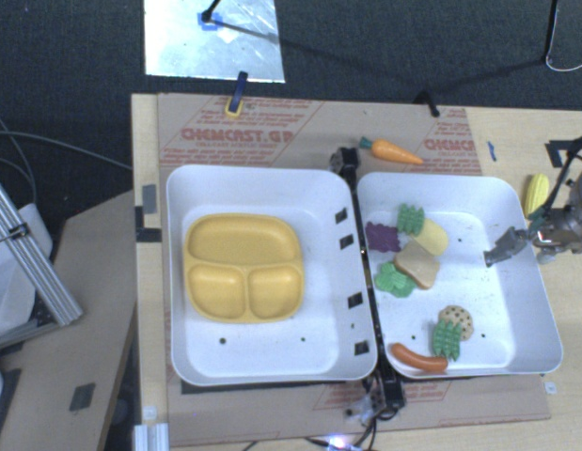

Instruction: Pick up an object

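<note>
The right bin (516, 341) holds several toy foods: purple grapes (383, 237), a green piece (410, 220), a yellow piece (433, 240), a bread slice (418, 267), a green leafy piece (392, 281), a round cookie (456, 320), a green pineapple-like piece (446, 341) and an orange sausage (418, 358). My gripper (503, 249) comes in over the bin's right side, low above bare floor. It is well right of the bread slice, and nothing shows in it.
The left bin (211, 346) contains a yellow divided tray (243, 267). A toy carrot (392, 150) lies on the bench behind the bins, and a corn cob (536, 194) lies beyond the right bin's rim. Cables run along the bench at far right.
</note>
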